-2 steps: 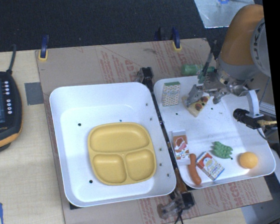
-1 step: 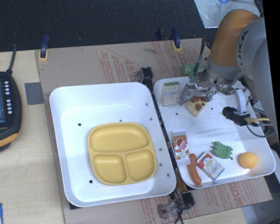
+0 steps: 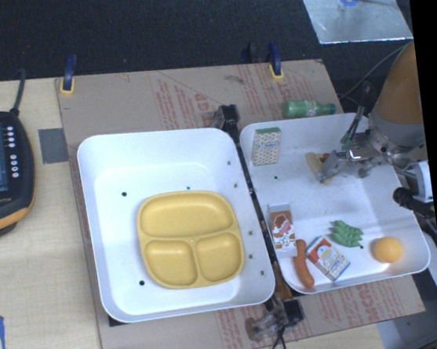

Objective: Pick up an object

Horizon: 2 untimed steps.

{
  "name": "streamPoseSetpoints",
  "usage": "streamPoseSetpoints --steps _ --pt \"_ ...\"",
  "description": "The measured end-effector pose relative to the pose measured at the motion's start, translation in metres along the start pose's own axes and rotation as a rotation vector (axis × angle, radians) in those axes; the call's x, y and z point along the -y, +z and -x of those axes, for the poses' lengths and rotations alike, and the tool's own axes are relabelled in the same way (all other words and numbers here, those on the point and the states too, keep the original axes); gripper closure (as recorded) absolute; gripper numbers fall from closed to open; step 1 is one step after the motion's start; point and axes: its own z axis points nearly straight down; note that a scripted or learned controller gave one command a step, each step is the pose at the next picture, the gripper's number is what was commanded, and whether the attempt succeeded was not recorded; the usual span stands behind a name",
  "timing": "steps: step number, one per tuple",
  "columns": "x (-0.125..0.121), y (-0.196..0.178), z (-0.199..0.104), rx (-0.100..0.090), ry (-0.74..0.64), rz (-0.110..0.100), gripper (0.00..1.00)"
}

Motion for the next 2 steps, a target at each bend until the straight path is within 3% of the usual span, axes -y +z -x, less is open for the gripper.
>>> streamPoseSetpoints --steps 1,2 --pt "-0.044 0.0 -0.001 -0.001 -0.001 0.002 0.0" --pt "-0.05 0.0 -0.052 0.0 -0.003 0.0 0.0"
